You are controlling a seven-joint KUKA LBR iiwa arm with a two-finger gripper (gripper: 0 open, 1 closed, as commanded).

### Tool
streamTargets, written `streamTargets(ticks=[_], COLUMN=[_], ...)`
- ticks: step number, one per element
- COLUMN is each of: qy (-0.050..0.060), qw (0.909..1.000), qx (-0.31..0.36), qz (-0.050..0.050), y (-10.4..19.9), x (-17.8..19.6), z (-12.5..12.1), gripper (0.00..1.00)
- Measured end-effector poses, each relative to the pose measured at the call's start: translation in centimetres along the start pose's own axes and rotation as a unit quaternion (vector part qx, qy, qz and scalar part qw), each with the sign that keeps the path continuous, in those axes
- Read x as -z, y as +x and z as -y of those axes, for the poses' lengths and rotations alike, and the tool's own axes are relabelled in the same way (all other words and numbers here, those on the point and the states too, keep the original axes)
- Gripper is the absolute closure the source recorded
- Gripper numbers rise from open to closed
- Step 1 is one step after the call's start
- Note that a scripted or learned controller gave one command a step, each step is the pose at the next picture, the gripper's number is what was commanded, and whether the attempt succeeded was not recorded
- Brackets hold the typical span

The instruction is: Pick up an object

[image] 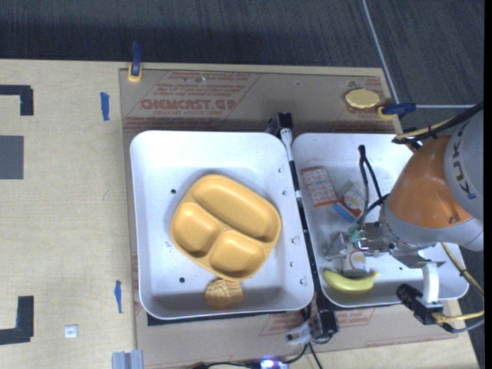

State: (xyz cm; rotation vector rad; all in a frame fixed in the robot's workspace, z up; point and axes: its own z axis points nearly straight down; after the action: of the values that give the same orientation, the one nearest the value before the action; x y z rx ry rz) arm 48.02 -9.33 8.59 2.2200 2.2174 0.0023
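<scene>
The arm reaches into the right bin from the right, its orange band above the wrist. My gripper hangs low over the bin's front half, just above a yellow banana that lies along the front wall. A red and white packet lies behind it in the bin, and a small clear-wrapped item sits beside the packet. In the left bin a large yellow compartment tray lies in the middle, with a small tan ridged object at its front edge.
Black cables loop from the wrist over the right bin. A round tan disc and a blue clamp sit on the cardboard behind the right bin. Another clamp holds the back left corner.
</scene>
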Motion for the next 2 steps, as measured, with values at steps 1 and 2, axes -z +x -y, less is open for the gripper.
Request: streamTargets(ticks=[1, 2], qy=[0.0, 0.0], qw=[1.0, 1.0], qx=[0.001, 0.0], qz=[-0.001, 0.0], y=[-0.07, 0.03], x=[-0.01, -0.01], z=[0.0, 0.01], gripper=[0.0, 0.0])
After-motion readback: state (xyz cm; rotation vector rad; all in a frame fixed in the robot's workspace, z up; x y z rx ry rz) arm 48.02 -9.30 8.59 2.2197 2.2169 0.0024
